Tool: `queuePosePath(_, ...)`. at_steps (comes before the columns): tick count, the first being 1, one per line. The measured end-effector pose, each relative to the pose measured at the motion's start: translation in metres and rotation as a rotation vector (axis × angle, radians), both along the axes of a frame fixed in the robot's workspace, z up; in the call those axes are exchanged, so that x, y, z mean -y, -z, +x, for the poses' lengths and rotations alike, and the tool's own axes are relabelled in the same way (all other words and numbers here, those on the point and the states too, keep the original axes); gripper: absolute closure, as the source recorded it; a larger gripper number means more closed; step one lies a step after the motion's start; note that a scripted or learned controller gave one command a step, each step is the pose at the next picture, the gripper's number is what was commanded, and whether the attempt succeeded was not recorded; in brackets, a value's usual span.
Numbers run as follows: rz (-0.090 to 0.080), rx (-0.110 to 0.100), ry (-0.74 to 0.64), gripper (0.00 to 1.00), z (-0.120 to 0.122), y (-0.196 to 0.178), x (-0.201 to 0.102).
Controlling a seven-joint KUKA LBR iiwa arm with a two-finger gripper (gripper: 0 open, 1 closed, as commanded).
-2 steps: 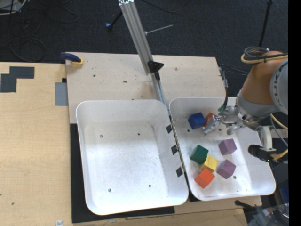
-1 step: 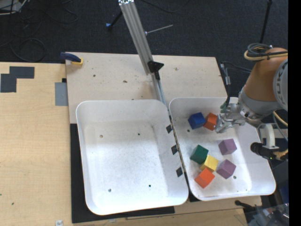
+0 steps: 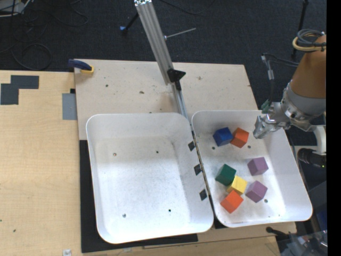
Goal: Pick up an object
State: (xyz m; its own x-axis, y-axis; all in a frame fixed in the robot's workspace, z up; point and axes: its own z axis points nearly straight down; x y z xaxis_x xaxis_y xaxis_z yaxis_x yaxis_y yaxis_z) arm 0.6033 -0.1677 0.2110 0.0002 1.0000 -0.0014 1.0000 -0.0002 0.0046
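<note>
The orange block [image 3: 241,137], lying in the right bin [image 3: 298,196] touching a blue block [image 3: 222,136] and nearest the end effector [image 3: 261,130], whose grip state I cannot tell, looks light, rigid and smooth, best pinched across two free flat faces.

You have two white bins on the bench: the left bin [image 3: 101,143] and the right bin [image 3: 287,196]. The right bin holds seven blocks in total. Count them by colour: one blue block [image 3: 222,136], two orange blocks [image 3: 240,137] [image 3: 232,201], two purple blocks [image 3: 258,166] [image 3: 256,191], one green block [image 3: 226,174] and one yellow block [image 3: 238,184]. One blue clamp [image 3: 80,65] sits at the bench's far left corner.
</note>
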Motion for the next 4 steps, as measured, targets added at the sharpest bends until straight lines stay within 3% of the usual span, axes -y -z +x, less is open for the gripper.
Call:
queuePosePath(1, -0.001, 0.001, -0.001, 1.0, 0.006, -0.063, 0.004)
queuePosePath(2, 0.001, -0.003, -0.002, 1.0, 0.006, -0.089, 0.005)
queuePosePath(4, 0.004, -0.01, -0.004, 1.0, -0.017, -0.052, -0.091)
